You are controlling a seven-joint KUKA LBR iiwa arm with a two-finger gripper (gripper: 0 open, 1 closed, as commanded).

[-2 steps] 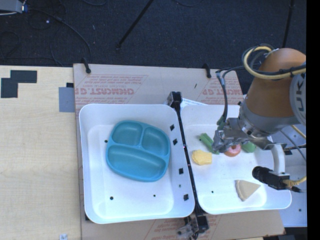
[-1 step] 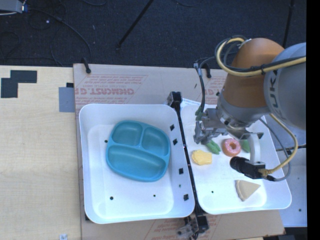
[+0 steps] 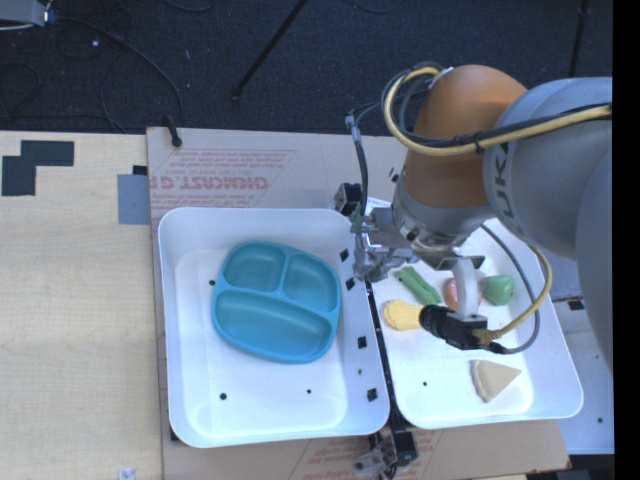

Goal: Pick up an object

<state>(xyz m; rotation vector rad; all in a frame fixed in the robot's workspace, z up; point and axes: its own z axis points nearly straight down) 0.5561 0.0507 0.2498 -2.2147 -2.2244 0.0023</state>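
While the arm hides the pincer, grip unclear, right bin toys partly covered.

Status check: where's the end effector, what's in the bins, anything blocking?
End effector low at right bin's left edge. Yellow piece, green stick, green ball, tan wedge loose there. Blue divided plate in left bin.

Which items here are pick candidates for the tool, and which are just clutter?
Job-related, all in the right bin:
tool
green piece
yellow piece
round green piece
beige wedge

Just lying about:
blue divided plate in the left bin
cardboard sheet under the bins
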